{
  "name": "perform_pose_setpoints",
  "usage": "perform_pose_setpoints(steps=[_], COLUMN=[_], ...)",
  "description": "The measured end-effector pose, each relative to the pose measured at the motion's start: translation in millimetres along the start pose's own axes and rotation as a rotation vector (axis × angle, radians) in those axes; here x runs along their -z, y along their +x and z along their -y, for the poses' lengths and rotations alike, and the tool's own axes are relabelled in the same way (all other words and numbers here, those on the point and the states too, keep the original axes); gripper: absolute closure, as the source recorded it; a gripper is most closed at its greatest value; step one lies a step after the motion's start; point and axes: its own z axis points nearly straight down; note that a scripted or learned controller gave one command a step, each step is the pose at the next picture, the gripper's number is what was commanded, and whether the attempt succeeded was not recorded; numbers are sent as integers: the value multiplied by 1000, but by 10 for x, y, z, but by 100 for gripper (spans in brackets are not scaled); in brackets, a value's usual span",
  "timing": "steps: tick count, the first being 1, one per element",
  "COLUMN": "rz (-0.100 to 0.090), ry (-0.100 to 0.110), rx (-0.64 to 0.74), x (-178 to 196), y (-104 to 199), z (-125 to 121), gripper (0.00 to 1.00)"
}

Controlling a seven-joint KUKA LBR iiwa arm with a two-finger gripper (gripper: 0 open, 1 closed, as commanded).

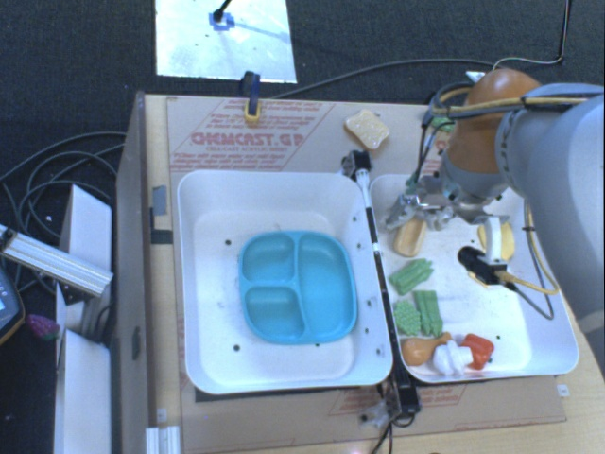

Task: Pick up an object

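Note:
My gripper (417, 214) hangs low over the back left part of the right bin (558, 343). Just in front of it, at its tip, lies a tan bread-like piece (409, 238); I cannot tell whether the two touch. A yellow and white piece (498, 240) lies to its right, partly behind the arm. Green toy vegetables (412, 275) (428, 311) sit in the bin's middle. At the front edge are an orange drumstick (423, 350), a white piece (453, 358) and a red-orange piece (479, 348).
The left bin (213, 348) holds a blue divided plate (297, 286). A tan cracker-like piece (367, 129) rests on the cardboard behind the bins. A thin divider rail (374, 244) runs between the bins. The grey arm (553, 159) covers the right bin's back right.

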Motion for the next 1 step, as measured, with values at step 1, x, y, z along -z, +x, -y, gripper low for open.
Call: perform_pose_setpoints(steps=[1], rz=[0], ry=[-3], rx=[2], x=[111], y=[0], z=[-10], gripper=[100])
